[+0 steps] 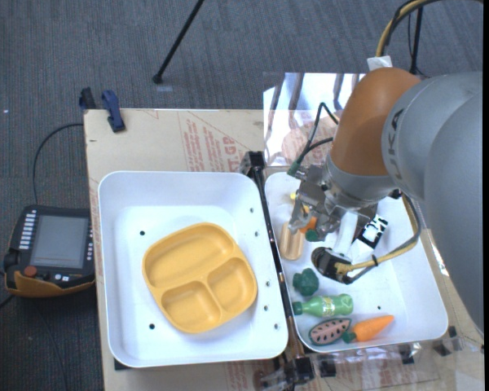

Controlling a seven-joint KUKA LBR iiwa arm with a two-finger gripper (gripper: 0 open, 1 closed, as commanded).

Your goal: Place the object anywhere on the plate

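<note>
I see the yellow divided plate point(199, 277) lying in the left bin point(122, 210), centre-left of the frame. The end effector point(303, 218) sits over the upper left of the right bin point(428, 300); I cannot tell its state. A tan cylinder point(292, 241) stands directly below it, touching or just beside it. Lower in that bin lie a green toy point(306, 282), a green bottle point(324, 305), a watermelon slice point(330, 331) and a carrot point(372, 326). A teach pendant point(53, 247) rests at far left.
</note>
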